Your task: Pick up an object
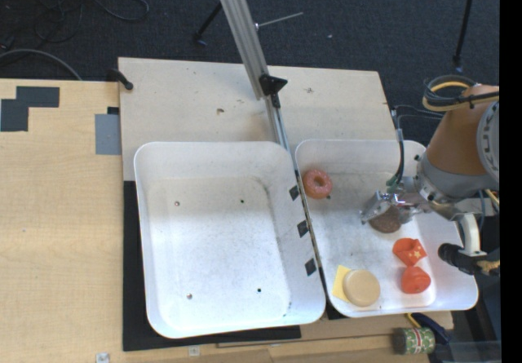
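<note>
Brown lump, a dark rounded thing, sits in the right bin near its middle, and my gripper is right down on it. My metal fingers lie over its top edge; whether they are apart or together I cannot tell, and I cannot see the lump between them. My grey wrist and its orange band come in from the right, over the bin's far rim.

No writing or brand can be read on anything; a green can lies on the bench below the right bin, its label too small to make out.

Around me in the same bin: a donut to the left, well apart from the lump, near the divider; two red pieces just below the lump, one above the other; a pale round disc on a yellow square at the bin's near corner. The red pieces are the nearest neighbours, close to my fingers but not touching them.

The left bin shows only small dark specks. A long metal bar slants down from the top and ends between the two bins.
</note>
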You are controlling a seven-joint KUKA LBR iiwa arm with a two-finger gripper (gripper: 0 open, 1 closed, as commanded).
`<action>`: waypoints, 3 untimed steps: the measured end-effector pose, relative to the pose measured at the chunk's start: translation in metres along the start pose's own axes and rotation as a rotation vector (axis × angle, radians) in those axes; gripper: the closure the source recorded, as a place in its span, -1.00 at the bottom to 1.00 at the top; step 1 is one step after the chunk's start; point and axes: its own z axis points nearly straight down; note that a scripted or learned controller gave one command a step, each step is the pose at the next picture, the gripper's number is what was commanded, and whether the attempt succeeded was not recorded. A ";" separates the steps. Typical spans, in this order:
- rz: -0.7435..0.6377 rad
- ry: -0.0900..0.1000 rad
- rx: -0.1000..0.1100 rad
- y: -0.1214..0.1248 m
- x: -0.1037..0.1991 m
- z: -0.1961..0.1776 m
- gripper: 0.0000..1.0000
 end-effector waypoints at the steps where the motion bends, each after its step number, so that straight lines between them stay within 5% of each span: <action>1: 0.001 -0.006 -0.014 0.003 -0.001 0.015 -1.00; 2: 0.005 -0.005 -0.015 0.003 -0.001 0.004 1.00; 3: 0.004 -0.003 -0.011 -0.002 -0.004 -0.058 1.00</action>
